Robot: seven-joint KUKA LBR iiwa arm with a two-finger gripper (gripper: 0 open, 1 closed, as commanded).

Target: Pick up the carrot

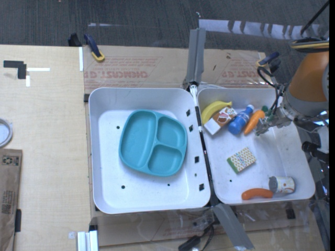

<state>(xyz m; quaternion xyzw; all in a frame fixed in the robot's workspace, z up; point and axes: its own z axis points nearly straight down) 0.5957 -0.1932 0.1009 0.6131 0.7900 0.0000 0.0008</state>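
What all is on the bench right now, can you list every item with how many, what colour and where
bins: 2, white, side by side on the bench
divided plate: 1, teal, three compartments, in the left bin
banana: 1, yellow, right bin, far left corner
small carton: 1, brown and white, right bin, beside the banana
bottle: 1, blue, right bin, far side
carrot: 1, orange, right bin, far side, next to the bottle
sponge: 1, patterned yellow-green, middle of the right bin
orange piece: 1, long and thin, right bin, near edge
small can: 1, grey and cream, right bin, near right corner
clamp: 1, blue and yellow, far edge of the bench
tape roll: 1, clear, bench's left edge
gripper: 1, grey, just right of the carrot
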